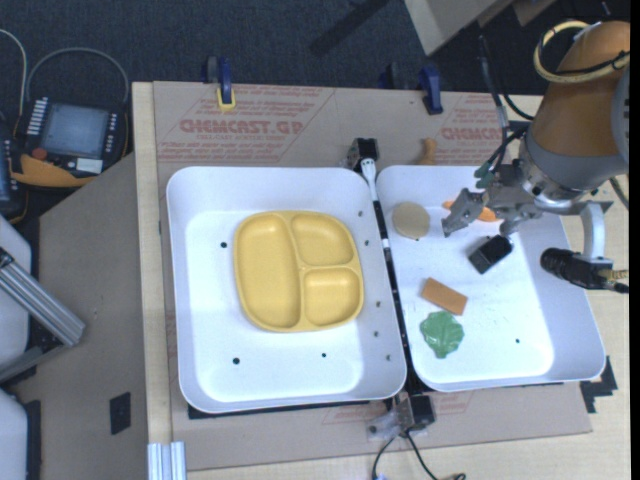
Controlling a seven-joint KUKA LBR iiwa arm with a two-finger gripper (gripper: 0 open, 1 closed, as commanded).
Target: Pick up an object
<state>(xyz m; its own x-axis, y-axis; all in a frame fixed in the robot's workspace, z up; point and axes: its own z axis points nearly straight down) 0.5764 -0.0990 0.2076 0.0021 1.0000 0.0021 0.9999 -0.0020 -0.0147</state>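
In the right bin [560,353] my gripper [488,214] hangs low over the upper middle. A small orange piece [469,206] shows at the gripper's left side, touching or just beside it; I cannot tell whether it is held. A small black block [490,254] lies just below the gripper. A round tan disc [410,220] lies to the left, near the bin's inner wall. Further toward the front are an orange-brown block [443,295] and a green lumpy piece [441,333].
The left bin [200,298] holds a yellow divided plate [298,269] in its middle. A black clamp [364,154] sits at the back between the two bins. The arm covers the right bin's back right corner.
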